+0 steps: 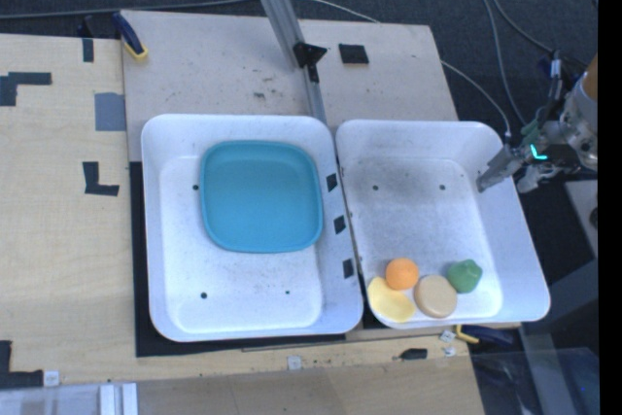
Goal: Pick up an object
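Four small things huddle in the right bin's near corner, well down-left of the gripper [505, 172]: an orange ball [400, 273], a tan disc [435, 296], a yellow piece [389, 303], a green toy [466, 275]. The gripper sits over the bin's right rim [512, 209], holding nothing; whether it is open, I cannot tell. A blue plate [260, 195] lies in the left bin.

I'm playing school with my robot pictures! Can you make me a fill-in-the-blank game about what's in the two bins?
1. The left bin holds a plate whose colour is ____.
2. The small things huddle in the right bin's ____ corner.
3. The orange ball lies between the yellow piece and the ____ piece.
4. The pincer hangs over the right bin's ____ rim.

Missing words: blue; near right; green; right
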{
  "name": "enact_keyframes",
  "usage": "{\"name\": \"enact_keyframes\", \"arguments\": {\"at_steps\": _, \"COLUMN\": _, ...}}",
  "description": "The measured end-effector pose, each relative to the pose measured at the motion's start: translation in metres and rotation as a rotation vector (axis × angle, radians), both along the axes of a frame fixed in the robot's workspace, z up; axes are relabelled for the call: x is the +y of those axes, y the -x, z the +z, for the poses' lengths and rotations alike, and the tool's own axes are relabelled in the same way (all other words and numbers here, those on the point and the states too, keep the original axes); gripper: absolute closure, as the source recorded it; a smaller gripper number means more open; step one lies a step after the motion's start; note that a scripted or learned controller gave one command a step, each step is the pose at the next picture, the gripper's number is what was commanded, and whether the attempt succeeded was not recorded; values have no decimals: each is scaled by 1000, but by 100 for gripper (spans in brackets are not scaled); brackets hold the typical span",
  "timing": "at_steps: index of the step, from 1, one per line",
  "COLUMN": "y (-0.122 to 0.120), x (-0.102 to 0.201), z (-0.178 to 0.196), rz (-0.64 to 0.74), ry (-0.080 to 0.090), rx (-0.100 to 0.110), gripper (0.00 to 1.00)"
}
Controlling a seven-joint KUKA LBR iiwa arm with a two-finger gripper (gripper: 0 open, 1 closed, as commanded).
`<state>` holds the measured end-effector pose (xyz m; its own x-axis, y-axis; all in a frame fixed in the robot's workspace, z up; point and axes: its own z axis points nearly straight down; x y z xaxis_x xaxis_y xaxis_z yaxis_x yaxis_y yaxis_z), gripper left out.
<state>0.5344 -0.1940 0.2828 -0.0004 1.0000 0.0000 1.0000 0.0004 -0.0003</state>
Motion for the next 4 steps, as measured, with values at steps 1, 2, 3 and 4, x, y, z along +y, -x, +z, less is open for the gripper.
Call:
{"name": "enact_keyframes", "arguments": {"at_steps": 1, "y": 0, "x": 0, "z": 0, "rz": 0, "ry": 0, "rx": 0, "gripper": 0}}
{"name": "enact_keyframes", "arguments": {"at_steps": 2, "y": 9, "x": -3, "z": -58, "rz": 0, "ry": -1, "rx": 5, "gripper": 0}}
{"name": "enact_keyframes", "arguments": {"at_steps": 3, "y": 7, "x": -7, "z": -102, "rz": 0, "ry": -1, "rx": 4, "gripper": 0}}
{"name": "enact_keyframes", "arguments": {"at_steps": 4, "y": 9, "x": -6, "z": -165, "rz": 0, "ry": -2, "rx": 6, "gripper": 0}}
